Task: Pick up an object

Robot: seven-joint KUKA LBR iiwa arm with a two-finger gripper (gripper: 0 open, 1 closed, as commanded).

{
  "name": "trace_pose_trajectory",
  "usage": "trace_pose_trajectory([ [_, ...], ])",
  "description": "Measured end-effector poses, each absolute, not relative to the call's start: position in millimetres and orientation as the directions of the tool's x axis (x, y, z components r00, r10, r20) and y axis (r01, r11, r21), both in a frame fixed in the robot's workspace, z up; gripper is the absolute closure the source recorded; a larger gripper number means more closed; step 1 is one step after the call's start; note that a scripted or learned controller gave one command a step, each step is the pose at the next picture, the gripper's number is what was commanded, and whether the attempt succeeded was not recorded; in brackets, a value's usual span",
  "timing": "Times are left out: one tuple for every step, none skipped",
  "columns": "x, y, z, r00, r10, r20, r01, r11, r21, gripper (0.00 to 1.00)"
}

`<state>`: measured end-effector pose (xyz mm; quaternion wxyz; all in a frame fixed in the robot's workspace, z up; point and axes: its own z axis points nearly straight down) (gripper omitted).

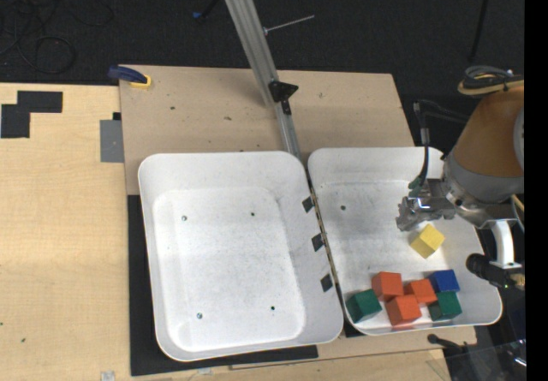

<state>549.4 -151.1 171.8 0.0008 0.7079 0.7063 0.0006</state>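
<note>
Poised low in right bin [368, 167] with gripper [417, 213] just above tilted yellow block [426, 241], probably targeted for lying apart from crowded coloured blocks [402, 309]; cannot tell claw opening.

Bright, even overhead light whitens both bins [227, 341], shadows stay soft, background dark, picture slightly soft.

One fixed camera looks down at a slant over both white bins [224, 167].
</note>
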Motion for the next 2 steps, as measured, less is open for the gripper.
trace_pose_trajectory([
  [544.5, -160.7, 228.2, 0.003, 1.000, -0.001, 1.000, -0.003, 0.003, 1.00],
  [544.7, -162.0, 246.3, 0.001, 1.000, 0.000, 1.000, -0.001, 0.000, 1.00],
])
